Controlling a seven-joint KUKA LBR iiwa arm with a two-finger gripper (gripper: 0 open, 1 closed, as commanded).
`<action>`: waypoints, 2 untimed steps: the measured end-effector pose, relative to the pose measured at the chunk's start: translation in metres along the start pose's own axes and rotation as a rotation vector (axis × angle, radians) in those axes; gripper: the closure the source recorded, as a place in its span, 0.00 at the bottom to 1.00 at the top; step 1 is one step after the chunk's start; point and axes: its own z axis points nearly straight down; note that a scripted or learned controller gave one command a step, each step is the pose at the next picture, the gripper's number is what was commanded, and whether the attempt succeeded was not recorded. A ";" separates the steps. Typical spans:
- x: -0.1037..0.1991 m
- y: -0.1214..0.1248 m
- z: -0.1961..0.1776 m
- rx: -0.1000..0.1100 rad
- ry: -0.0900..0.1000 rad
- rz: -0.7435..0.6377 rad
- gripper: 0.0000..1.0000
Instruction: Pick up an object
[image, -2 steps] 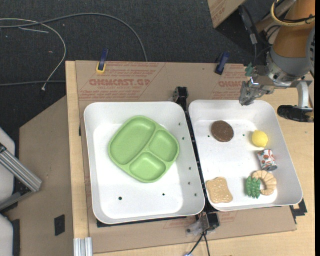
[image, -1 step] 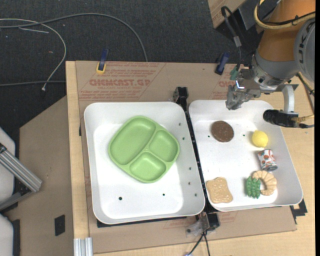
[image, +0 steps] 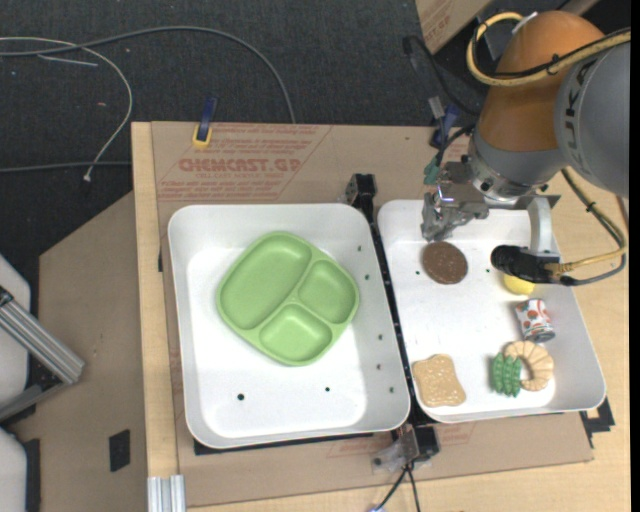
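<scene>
Toast slice (image: 438, 380) front, R bin | gripper (image: 440, 228) above brown round patty (image: 444, 263), grip state unclear

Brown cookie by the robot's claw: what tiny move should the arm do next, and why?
Probably a short drop straight down. The gripper sits just above the cookie's far edge in the right bin, and nothing shows between its fingers. The cookie lies flat with bare floor around it, so lowering there looks like the nearest pick. I can't tell how wide the fingers are.
</scene>
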 end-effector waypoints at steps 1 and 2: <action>0.044 -0.021 0.010 0.001 0.000 0.000 1.00; 0.084 -0.043 0.005 0.000 0.001 -0.002 1.00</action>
